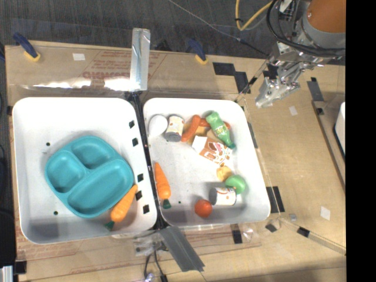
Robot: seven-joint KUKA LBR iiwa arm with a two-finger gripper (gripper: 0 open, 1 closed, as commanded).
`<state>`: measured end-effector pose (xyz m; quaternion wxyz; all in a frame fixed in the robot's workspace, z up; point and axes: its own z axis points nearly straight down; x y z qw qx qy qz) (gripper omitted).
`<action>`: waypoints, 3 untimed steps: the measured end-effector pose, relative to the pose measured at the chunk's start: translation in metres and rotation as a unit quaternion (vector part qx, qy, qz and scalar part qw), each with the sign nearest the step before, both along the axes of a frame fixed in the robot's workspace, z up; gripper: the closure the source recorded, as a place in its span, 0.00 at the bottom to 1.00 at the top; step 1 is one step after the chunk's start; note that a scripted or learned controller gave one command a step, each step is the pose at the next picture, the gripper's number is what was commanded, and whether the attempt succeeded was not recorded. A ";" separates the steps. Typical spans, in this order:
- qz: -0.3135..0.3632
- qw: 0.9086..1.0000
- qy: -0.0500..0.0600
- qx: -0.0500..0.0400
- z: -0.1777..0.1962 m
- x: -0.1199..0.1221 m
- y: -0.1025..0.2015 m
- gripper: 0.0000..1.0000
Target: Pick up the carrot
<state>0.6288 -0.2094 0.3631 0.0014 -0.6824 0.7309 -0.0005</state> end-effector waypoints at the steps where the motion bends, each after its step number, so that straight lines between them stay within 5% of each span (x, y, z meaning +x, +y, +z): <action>1: 0.044 0.999 0.003 0.000 -0.055 -0.103 -0.001 1.00; 2: 0.199 0.980 0.002 0.001 -0.090 -0.047 0.002 1.00; 3: 0.418 0.908 0.003 0.002 -0.161 -0.081 0.014 1.00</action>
